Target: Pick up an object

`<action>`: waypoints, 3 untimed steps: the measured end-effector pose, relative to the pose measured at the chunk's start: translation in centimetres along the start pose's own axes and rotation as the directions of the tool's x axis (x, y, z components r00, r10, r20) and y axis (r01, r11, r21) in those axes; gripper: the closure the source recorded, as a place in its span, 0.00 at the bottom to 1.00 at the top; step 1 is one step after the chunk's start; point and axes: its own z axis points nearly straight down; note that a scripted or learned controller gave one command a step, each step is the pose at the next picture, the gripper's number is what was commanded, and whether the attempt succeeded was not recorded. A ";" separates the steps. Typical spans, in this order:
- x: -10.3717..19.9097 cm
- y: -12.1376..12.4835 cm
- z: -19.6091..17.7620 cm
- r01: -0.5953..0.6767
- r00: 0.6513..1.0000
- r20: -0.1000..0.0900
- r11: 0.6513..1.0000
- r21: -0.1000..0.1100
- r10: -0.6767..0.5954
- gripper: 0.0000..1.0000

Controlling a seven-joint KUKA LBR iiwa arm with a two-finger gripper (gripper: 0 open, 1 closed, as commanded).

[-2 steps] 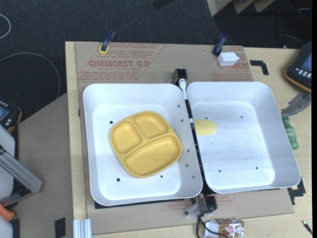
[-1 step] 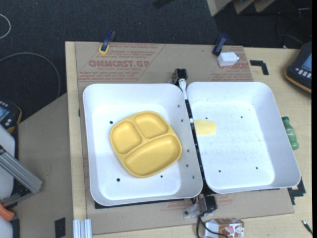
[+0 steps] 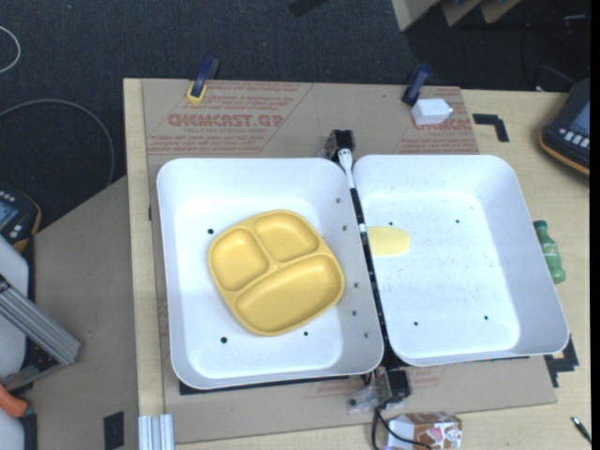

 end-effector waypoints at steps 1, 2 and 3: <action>1.1 -0.2 13.1 -0.002 1.000 -0.009 1.000 0.021 0.003 1.00; -3.9 1.7 22.6 -0.006 1.000 -0.006 1.000 0.017 0.006 1.00; 5.6 1.1 25.4 0.007 1.000 -0.010 1.000 0.012 -0.007 1.00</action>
